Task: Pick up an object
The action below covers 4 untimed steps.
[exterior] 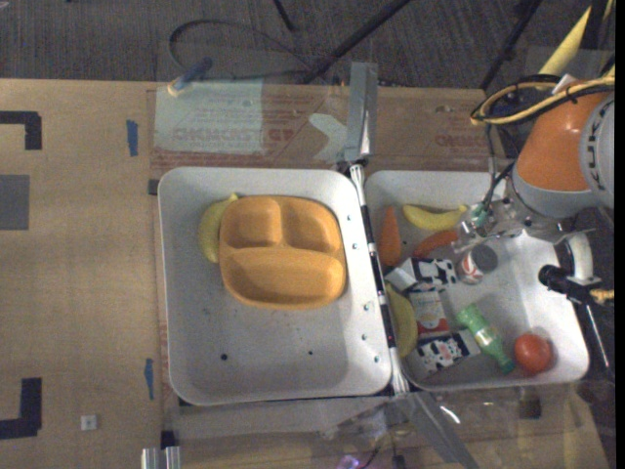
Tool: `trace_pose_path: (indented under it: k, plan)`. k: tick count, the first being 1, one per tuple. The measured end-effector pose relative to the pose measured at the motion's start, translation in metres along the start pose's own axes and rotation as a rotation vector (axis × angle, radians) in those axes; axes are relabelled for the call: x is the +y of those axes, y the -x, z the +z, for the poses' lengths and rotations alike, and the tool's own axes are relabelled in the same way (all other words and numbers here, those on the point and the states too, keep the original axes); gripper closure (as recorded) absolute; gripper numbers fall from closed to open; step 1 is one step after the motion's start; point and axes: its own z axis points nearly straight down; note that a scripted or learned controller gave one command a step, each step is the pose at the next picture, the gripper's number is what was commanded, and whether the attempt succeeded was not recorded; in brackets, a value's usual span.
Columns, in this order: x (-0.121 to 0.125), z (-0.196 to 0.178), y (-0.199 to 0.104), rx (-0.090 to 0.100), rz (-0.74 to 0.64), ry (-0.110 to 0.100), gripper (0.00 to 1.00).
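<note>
The grey arm with its orange band [555, 154] reaches in from the right over the right bin [562, 306]. Its gripper [478, 231] hangs low over the middle of that bin. Right below it are a small red-and-white can [470, 266] and an orange-red piece [436, 241]. Nearby lie a carrot [391, 235], a yellow banana [432, 217], two cow-patterned milk cartons [427, 277] [441, 351], a green bottle [485, 336] and a red tomato [533, 353]. Whether anything sits in the gripper is hidden by the wrist.
The left bin [269, 360] holds an orange divided plate [282, 250] lying partly over a yellow banana [209, 231]. Another banana [403, 320] lies along the right bin's left wall. A metal divider [369, 262] separates the bins. Cables and stand legs are behind the bench.
</note>
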Motion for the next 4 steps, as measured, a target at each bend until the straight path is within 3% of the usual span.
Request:
trace_pose_path:
  k: [1,2,3,4]
  plan:
    - [0.000,0.000,0.000,0.000,0.000,0.000,0.00]
    - [-0.005,0.013,0.013,0.007,-0.365,-0.010,0.00]
    - [0.022,0.012,-0.040,0.004,-0.423,-0.004,0.00]
    - [0.025,-0.001,-0.039,-0.001,-0.422,0.004,1.00]
